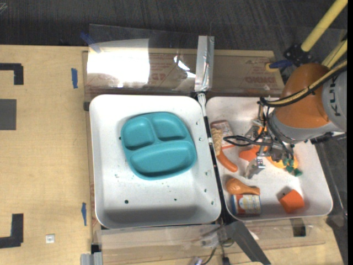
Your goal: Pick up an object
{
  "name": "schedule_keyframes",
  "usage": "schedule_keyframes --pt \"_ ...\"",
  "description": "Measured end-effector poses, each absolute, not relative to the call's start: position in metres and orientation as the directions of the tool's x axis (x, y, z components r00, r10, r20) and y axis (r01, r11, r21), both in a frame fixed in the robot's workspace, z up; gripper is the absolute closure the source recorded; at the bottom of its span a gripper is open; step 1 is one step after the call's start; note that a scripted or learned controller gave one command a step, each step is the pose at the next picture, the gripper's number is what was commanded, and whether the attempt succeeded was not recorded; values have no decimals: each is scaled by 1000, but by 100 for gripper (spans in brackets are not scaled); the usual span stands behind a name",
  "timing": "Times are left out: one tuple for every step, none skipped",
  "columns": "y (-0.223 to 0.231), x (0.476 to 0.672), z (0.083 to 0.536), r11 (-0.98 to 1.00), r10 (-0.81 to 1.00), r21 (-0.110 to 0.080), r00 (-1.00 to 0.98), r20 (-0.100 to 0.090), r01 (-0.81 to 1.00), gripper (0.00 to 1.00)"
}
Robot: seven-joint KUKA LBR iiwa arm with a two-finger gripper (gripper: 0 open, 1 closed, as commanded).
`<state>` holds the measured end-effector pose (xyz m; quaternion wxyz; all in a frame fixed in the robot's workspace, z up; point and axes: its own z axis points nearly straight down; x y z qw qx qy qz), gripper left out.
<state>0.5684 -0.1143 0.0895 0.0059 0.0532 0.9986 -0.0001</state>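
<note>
The arm reaches in from the right, and its gripper (pixel 255 162) hangs low over the middle of the right bin (pixel 322 195). Right at the fingertips lies a small orange piece (pixel 246 154). An orange carrot-like piece (pixel 226 161) lies just left of it. Nearer the front sit an orange pear-shaped toy (pixel 240 187) and a small can (pixel 246 205). An orange cup (pixel 291 200) sits at the front right. A brown packet (pixel 219 132) lies by the bin's left wall. Something green and orange (pixel 290 165) pokes out from under the wrist.
The left bin (pixel 110 197) holds a teal divided plate (pixel 158 144). A clear plastic sheet and a taped cardboard wall (pixel 204 65) stand behind both bins. Black and yellow cables (pixel 300 95) trail off the wrist.
</note>
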Motion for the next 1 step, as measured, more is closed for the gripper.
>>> schedule_keyframes --pt "-141 642 88 999 -53 -2 -999 -11 -53 0"
